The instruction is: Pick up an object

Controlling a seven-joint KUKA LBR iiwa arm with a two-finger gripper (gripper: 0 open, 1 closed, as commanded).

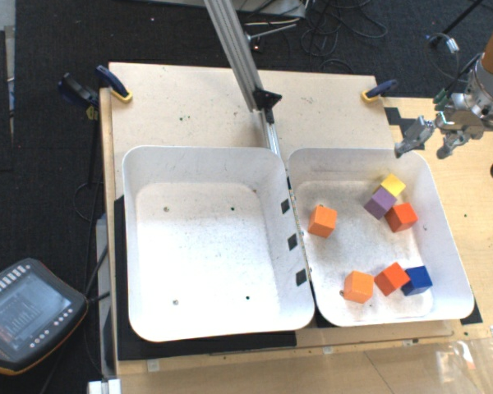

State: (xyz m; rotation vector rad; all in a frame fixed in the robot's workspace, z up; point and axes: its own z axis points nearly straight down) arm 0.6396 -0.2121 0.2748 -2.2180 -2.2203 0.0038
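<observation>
Pale speckled bench [197, 105], 2 white bins [148, 171], dark cabled floor [378, 23], end effector [431, 140] spread wide, holding nothing

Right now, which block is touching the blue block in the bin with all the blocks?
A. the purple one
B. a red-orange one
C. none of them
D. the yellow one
B: in the right bin, the blue block sits pressed against a red-orange block on its left, while the purple block and yellow block sit farther back, well apart from it.
</observation>
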